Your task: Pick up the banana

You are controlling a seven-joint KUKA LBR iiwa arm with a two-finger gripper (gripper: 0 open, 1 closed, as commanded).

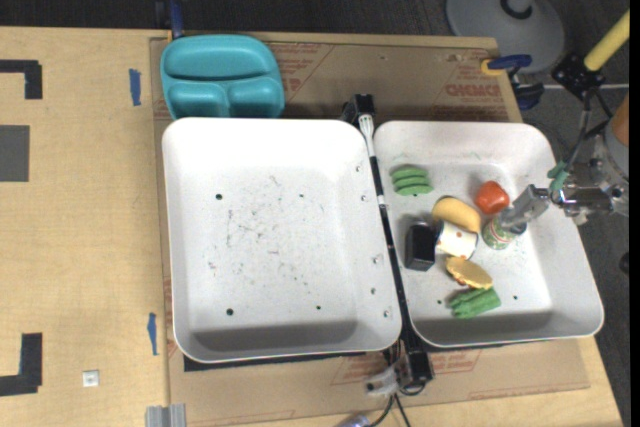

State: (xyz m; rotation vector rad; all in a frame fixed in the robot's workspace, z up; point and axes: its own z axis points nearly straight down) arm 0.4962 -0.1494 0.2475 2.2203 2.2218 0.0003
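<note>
You see the banana [456,212] ungrasped in the right bin [570,300]; end effector [500,233] beside it, grip unclear

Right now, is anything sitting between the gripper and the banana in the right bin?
Nothing lies directly between them. The gripper is low in the right bin, just right of the banana. A red object sits close above that gap, and a white block touches the banana from below, so the approach is crowded.
</note>
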